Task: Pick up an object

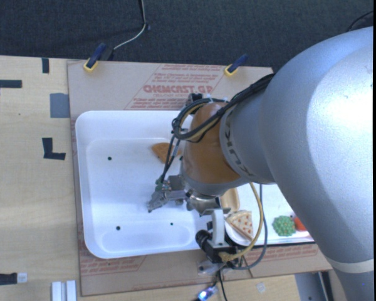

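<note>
you see the gripper (158,199) low in the left white bin (91,168); its finger state can't be told. one orange object (160,150), partly hidden, lies just above it, long axis unclear.

the bin (94,168) is white with a few small black dots on its floor. the arm (313,137) is grey, with an orange band (203,149) near the wrist. a tan-orange piece (160,150) lies in the bin. the board (169,86) is pale brown with red print. two clamps (95,56) are yellow and blue. beside the arm lie a green lump (283,224) and a tan wedge with red spots (241,221).
</note>
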Robot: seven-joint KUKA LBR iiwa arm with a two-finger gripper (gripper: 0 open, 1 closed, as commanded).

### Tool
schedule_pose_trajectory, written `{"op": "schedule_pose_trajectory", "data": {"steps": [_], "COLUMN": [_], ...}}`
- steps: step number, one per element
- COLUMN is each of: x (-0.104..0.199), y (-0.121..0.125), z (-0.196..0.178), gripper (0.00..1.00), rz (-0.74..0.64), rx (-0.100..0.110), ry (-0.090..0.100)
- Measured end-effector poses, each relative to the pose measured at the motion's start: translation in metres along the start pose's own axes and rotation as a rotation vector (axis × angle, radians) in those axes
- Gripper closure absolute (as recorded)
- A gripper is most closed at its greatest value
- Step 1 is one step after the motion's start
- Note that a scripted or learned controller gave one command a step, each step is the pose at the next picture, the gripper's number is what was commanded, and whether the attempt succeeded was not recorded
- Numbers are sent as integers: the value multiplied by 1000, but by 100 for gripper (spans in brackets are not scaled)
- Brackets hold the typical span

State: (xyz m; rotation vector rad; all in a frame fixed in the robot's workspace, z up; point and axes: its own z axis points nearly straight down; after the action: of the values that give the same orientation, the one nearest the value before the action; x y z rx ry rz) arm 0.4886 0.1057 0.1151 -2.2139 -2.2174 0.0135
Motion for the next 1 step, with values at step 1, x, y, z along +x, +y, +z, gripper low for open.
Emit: {"op": "schedule_pose_trajectory", "data": {"steps": [1], "x": [-68], "y": [-5], "z": [-73], "gripper": [0], "rz": [7], "rx": [-15], "ry": [-2]}}
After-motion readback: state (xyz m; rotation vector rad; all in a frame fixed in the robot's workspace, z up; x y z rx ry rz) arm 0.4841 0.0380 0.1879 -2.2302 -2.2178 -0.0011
